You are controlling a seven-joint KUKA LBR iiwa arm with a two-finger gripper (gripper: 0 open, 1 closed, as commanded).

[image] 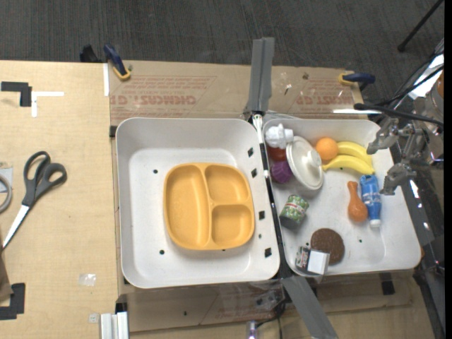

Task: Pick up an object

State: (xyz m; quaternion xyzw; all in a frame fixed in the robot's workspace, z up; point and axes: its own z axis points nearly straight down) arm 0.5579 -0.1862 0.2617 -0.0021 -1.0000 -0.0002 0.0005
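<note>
1. Orange-yellow plastic formed the three-compartment divided plate [210, 205], which lay flat in the middle of the left white bin [134, 210]; nothing sat in its compartments.
2. The right white bin [395, 249] held the loose objects; a round silver metal lid with a knob [306, 162] lay tilted at its far left, touching a white-capped red bottle [279, 138] and overlapping a small purple object [281, 171] just left of it.
3. A small orange ball-shaped fruit [326, 148] lay beside the lid, touching a yellow toy banana [349, 158] that stretched rightward.
4. An orange drumstick-shaped toy [356, 202] lay near the bin's middle, touching a blue and white tube-like bottle [371, 199] on its right.
5. A small green-labelled can [295, 209] lay near the left wall; nearer, a dark brown round cookie-like disc [328, 244] lay beside a small black and white box [311, 260] at the near-left corner.
6. The grey two-finger gripper [393, 162] hovered over the right bin's right edge, just right of the banana and the blue bottle; nothing appeared between its fingers, and how wide they stood could not be told.
7. Black-handled scissors [32, 186] lay on the light wooden bench [63, 260], well left of both bins.
</note>
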